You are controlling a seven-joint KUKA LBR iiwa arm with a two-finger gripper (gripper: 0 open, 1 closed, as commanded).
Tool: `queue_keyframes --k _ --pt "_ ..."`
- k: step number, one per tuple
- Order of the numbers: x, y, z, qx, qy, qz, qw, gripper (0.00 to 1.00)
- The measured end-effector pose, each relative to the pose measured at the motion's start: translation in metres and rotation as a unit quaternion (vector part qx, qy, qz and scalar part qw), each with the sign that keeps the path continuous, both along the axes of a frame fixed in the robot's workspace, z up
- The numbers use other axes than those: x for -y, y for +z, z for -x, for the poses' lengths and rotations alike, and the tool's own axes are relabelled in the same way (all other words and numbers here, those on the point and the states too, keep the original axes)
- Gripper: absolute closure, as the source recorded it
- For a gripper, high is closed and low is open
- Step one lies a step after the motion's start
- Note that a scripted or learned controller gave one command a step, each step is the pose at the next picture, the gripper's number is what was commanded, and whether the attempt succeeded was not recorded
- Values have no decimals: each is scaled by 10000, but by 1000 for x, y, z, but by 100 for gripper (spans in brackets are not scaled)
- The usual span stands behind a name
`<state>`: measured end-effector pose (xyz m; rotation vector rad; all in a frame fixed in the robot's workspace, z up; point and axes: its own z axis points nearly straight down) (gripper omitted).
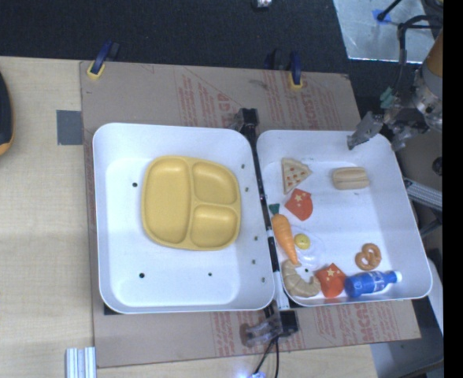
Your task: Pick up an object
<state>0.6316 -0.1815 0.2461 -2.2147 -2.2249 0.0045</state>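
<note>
One fixed camera above the bench (42, 211); looks down slantwise on both bins (121, 290).

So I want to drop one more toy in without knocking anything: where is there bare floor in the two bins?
Right white bin: bare in the middle, between the tan hot dog bun, brown pretzel and orange carrot. Its near edge is crowded around the blue bottle. Left white bin: a bare margin rings the yellow divided plate, widest along the near edge.
</note>
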Motion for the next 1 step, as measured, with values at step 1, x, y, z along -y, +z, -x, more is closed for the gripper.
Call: queue_keyframes --k 1 --pt "-70 -88 -1 -40 33 -18 10000 0"
